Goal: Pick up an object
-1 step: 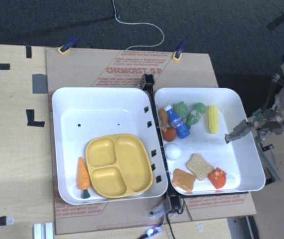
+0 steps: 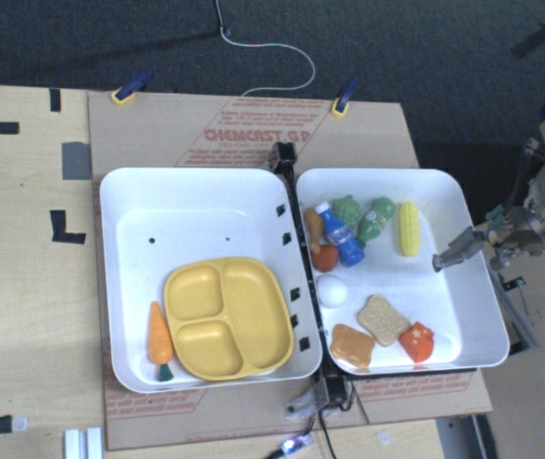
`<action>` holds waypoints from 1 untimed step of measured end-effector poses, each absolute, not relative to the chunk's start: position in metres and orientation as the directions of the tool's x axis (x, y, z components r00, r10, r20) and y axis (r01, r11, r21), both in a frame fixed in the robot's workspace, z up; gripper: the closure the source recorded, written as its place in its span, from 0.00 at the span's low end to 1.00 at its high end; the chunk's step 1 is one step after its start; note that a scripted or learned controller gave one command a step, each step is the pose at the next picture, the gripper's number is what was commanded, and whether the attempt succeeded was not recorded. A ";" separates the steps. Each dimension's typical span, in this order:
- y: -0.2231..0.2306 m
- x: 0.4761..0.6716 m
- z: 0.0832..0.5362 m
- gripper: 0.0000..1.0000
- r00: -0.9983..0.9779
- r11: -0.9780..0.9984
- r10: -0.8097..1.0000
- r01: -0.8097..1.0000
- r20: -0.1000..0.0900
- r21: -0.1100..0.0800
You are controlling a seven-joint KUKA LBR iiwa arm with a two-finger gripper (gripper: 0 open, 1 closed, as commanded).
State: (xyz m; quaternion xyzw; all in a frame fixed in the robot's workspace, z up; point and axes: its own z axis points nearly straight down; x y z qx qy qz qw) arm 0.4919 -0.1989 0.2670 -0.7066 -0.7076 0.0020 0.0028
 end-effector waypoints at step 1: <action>-0.198 0.497 0.219 0.00 -0.001 0.001 1.000 1.000 0.003 -0.011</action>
